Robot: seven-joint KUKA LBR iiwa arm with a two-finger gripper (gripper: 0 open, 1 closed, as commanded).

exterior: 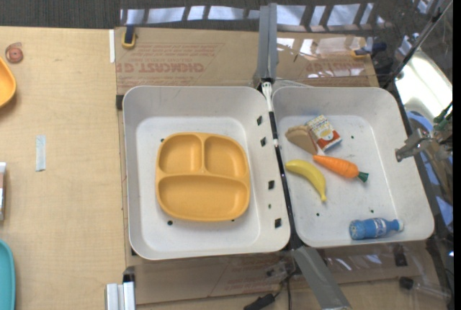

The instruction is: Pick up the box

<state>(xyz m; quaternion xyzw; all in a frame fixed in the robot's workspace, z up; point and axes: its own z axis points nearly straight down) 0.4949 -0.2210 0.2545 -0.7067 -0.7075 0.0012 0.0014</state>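
Inside the right bin [382, 103], the box [322, 133] lies toward twelve o'clock, tilted, touching a brown bread piece [300, 138] at its nine. At the box's five o'clock lies a carrot [338, 166]; a banana [308, 176] lies at six, and a blue bottle [373, 228] sits well apart near the front rim. An orange divided plate [203, 176] fills the left bin [137, 179]. Nothing here lets me tell how the claw stands.

Grey metal tool [409, 150] at right bin edge: small, slim, shiny; details too blurred to tell.
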